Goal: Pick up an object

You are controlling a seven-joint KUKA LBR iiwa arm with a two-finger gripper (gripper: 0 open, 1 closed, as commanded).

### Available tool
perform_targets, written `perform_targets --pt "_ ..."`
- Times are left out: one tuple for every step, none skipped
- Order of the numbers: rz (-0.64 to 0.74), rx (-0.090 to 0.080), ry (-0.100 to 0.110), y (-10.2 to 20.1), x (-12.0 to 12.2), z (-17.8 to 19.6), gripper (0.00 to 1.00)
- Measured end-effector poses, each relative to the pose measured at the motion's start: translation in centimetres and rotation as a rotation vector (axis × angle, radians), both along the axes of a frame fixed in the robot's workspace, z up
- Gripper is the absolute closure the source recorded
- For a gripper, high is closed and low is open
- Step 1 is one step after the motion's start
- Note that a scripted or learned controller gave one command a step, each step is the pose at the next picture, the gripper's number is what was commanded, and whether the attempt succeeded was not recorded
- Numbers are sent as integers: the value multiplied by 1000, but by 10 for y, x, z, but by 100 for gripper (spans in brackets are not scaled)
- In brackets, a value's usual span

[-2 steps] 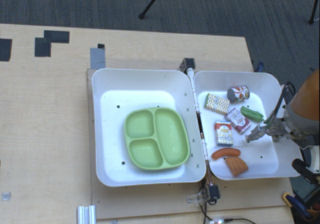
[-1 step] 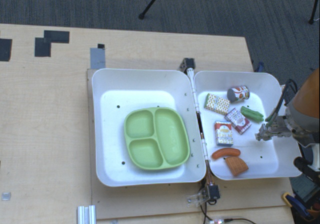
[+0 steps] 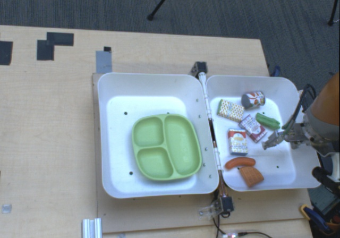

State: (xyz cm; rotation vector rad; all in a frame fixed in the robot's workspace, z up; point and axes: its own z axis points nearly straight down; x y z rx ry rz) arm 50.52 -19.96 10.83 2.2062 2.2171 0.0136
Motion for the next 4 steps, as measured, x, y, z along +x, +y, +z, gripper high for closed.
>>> perform_targets --pt "-2 1 7 50 -16 -22 0" --pt "0 0 1 50 -14 -10 100" --pt "0 1 2 50 -14 -10 0" --pt "2 0 -2 51 -13 0 100"
